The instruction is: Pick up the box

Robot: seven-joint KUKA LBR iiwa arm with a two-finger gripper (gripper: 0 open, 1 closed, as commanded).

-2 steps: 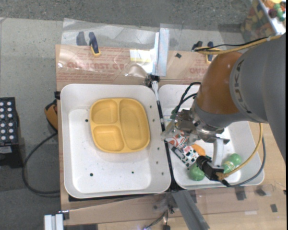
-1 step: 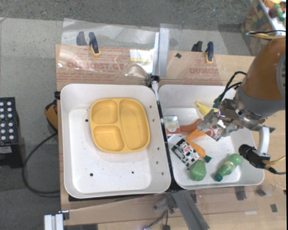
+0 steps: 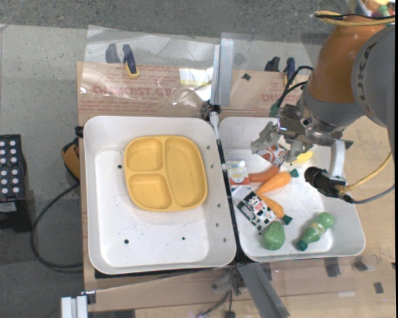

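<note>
A small black-and-white box [image 3: 253,208] lies tilted in the right bin [image 3: 348,244], near the bin's left wall. My gripper [image 3: 278,144] hangs over the upper middle of that bin, above and to the right of the box and apart from it. Directly under the gripper sits a red-and-white packet [image 3: 276,155], partly hidden by it. I cannot tell whether the gripper touches this packet.
Around the box lie orange carrots [image 3: 274,182], a green round toy [image 3: 273,236], a green bottle [image 3: 315,230] and a small white cup [image 3: 237,172]. The left bin [image 3: 106,244] holds a yellow divided plate [image 3: 166,172]. A black cable [image 3: 322,179] hangs from the wrist.
</note>
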